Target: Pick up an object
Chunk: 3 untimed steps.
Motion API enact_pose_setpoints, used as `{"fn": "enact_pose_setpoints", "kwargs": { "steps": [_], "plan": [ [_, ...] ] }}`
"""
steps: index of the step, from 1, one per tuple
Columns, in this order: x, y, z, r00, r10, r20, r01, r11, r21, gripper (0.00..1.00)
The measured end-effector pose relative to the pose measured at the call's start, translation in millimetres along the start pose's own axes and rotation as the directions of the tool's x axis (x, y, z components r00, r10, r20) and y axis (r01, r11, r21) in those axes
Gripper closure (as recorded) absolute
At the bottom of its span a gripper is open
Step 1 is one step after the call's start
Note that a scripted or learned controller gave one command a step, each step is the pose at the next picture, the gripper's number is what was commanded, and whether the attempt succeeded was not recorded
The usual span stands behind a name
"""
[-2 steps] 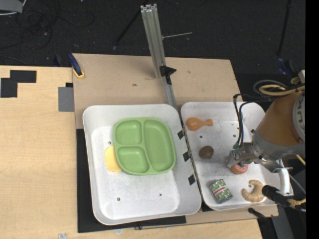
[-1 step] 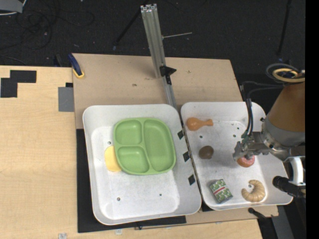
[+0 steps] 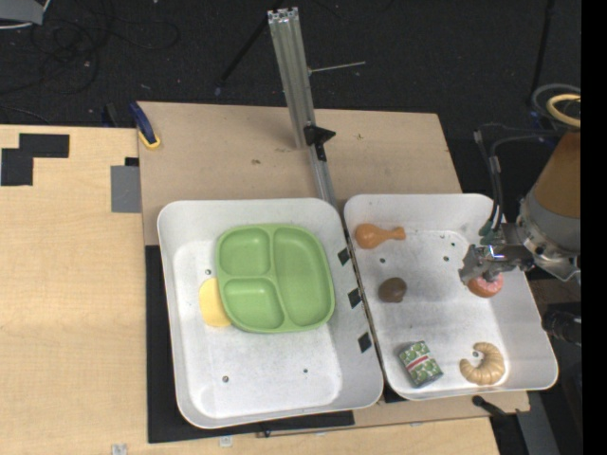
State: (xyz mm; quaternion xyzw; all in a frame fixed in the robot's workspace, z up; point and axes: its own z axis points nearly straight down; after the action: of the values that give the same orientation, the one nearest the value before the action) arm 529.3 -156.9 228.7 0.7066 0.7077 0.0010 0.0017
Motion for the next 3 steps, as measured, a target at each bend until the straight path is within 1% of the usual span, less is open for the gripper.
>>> {"fn": "enact_pose_setpoints", "kwargs": {
  "steps": [1, 2, 3],
  "plan": [
    [-0.8, 0.8, -51.1, 1.0, 0.0, 0.0, 0.0, 1.0, 0.002, 1.0],
    [39.7, 17.7, -47.4, 1.0, -0.002, -0.002, 0.002, 1.0, 0.005, 1.0],
    [79.4, 36.8, -30.7, 1.0, -0.001, -0.002, 0.001, 1.0, 0.008, 1.0]
  ]
}}
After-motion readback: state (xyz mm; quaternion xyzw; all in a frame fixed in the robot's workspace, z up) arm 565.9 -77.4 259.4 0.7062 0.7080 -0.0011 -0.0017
